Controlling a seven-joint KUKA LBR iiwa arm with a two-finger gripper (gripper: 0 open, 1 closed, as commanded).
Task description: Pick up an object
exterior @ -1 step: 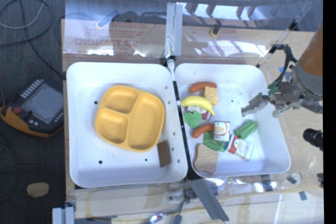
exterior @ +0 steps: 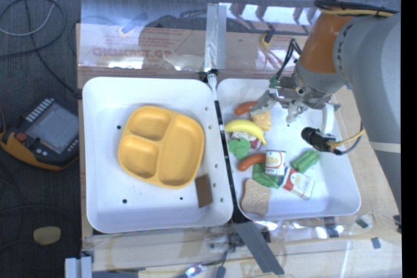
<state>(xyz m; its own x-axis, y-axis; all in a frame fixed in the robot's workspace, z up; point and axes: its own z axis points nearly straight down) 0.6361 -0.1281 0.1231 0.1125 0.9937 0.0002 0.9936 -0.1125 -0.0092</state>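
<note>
Dark carpet surrounds the tabletop (exterior: 88, 32). End effector (exterior: 282, 105) hovers at the right bin (exterior: 339, 195), near the cheese wedge (exterior: 262, 119) and banana (exterior: 246, 128); its spread can't be judged. Risk: crowded toys, so a descent probably nudges neighbours or grabs nothing.
</note>
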